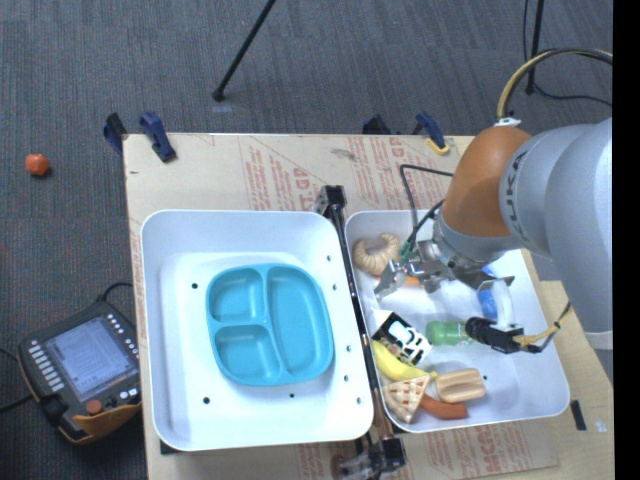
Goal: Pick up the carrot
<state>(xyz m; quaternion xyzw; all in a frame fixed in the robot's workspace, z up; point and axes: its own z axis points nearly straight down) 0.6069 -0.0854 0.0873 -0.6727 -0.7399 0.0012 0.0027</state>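
Left edge: pendant partly cut off on grey carpet, small orange ball upper left. Cardboard-topped worktop, two white bins. Left bin: one blue divided plate. Right bin: gripper fingers pinching the carrot, partly hidden. Arm covers the bin's upper right.

Red print is showing on the bench board, mirrored and illegible; partial "UK" lettering showing on arm
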